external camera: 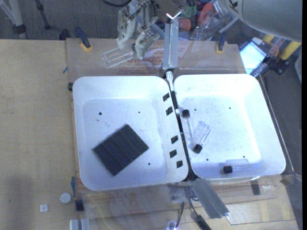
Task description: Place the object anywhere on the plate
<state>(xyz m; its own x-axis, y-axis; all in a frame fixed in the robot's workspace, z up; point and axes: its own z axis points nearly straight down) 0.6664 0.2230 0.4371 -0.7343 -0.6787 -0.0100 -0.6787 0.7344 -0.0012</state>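
A dark ribbed square plate [121, 149] lies flat in the left bin [86, 95], turned at an angle. Above the bench, behind the far rim of the left bin, hangs my gripper [133, 41]. A clear plastic piece [116, 57] shows just under the gripper; I cannot tell whether it is held or lies on the bench. In the right bin [249, 95], a clear angular piece with black end caps [196, 134] rests near the divider. A clear tube with a black cap [235, 168] lies at that bin's near wall.
A metal divider strip with black clips [173, 128] runs between the bins. Cables and coloured fittings [196, 8] crowd the far bench. The grey arm [268, 4] crosses the upper right. Small bits [64, 198] lie on the wooden bench at the front left.
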